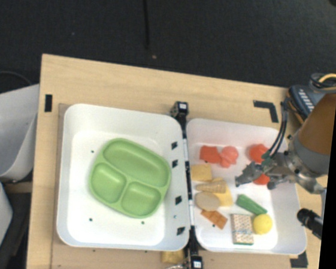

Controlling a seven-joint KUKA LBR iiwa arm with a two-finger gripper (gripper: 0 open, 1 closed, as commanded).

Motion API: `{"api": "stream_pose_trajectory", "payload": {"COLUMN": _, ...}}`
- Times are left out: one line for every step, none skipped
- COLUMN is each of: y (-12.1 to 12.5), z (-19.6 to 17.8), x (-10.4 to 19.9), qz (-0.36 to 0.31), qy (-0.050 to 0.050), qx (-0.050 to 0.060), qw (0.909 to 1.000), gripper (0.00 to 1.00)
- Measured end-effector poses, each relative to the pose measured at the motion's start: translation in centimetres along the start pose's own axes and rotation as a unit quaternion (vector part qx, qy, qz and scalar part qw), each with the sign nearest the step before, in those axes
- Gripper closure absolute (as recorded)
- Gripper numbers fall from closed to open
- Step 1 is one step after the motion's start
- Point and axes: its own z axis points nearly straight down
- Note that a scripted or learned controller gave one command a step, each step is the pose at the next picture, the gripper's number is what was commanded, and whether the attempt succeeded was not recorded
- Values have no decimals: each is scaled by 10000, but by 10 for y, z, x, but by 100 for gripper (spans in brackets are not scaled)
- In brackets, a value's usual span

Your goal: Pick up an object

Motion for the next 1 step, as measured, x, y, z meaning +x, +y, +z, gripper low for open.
{"api": "stream_pose_trajectory", "payload": {"y": -33, "z": 71, "x": 51, "qz": -25, "qy": 19, "qx": 42, "qw": 10000, "gripper": 0}}
